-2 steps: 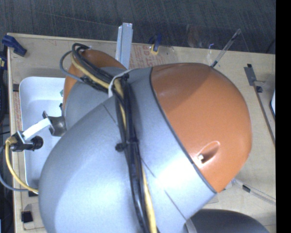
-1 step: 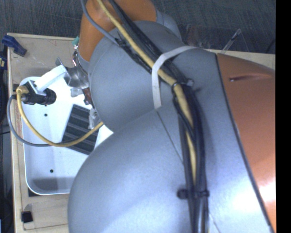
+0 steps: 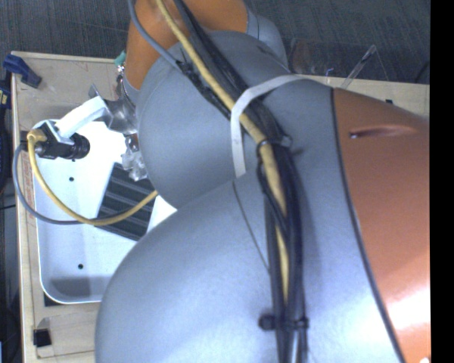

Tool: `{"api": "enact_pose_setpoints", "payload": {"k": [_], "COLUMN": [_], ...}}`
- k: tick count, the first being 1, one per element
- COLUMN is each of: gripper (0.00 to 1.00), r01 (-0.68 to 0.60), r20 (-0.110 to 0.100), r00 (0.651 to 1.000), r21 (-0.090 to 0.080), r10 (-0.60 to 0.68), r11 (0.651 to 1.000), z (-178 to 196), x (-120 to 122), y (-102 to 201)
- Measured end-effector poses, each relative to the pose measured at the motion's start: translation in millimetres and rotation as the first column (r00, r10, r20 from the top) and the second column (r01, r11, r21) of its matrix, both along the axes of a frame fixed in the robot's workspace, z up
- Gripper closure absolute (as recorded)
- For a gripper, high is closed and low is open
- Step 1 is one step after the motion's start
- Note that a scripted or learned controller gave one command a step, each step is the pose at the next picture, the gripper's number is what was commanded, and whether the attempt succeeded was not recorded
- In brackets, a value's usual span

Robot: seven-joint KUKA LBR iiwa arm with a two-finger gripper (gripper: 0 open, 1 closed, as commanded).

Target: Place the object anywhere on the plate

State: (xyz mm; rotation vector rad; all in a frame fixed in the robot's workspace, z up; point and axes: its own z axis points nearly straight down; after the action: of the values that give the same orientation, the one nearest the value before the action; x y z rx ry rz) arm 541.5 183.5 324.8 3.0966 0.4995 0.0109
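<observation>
The arm [image 3: 234, 225] fills most of the camera view, its grey shell and orange band lying over the bench [image 3: 26, 278] and hiding the right-hand bin altogether. At its far end the gripper [image 3: 130, 148] hangs over the upper part of the left white bin [image 3: 57, 278]. It shows as a cluster of bright metal tucked against the arm's grey curve, and I cannot tell from this angle whether it is open or closed, or whether it holds anything.

Just left of it a white bracket [image 3: 82, 116] juts out, carrying a black cylinder [image 3: 63, 148]. A yellow cable [image 3: 68, 214] loops from there down across the bin floor.

Directly below the gripper lies a dark ribbed slab [image 3: 127, 204], flat on the bin floor and close under the metal. This is probably the task's thing, though most of it is hidden under the arm. Its ribs run at a steep slant, from upper right to lower left (the visible part is a slanted four-sided patch). Its true long axis cannot be judged, since the arm covers its right side.
</observation>
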Motion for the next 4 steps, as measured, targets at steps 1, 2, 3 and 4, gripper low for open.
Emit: {"api": "enact_pose_setpoints", "payload": {"k": [1, 2, 3, 4], "gripper": [1.0, 1.0, 1.0, 1.0], "r01": [-0.054, -0.186, -0.233, -0.325], "r20": [-0.01, -0.016, -0.014, -0.017], "r00": [0.998, 0.982, 0.972, 0.946], "r21": [0.004, 0.005, 0.006, 0.007], "r10": [0.054, 0.186, 0.233, 0.325], "r11": [0.999, 0.983, 0.972, 0.946], "z": [1.3, -21.9, 8.6, -127.3], "x": [42.0, -66.8, -16.3, -67.2], "y": [-4.0, -3.9, -53.6, -27.8]}}
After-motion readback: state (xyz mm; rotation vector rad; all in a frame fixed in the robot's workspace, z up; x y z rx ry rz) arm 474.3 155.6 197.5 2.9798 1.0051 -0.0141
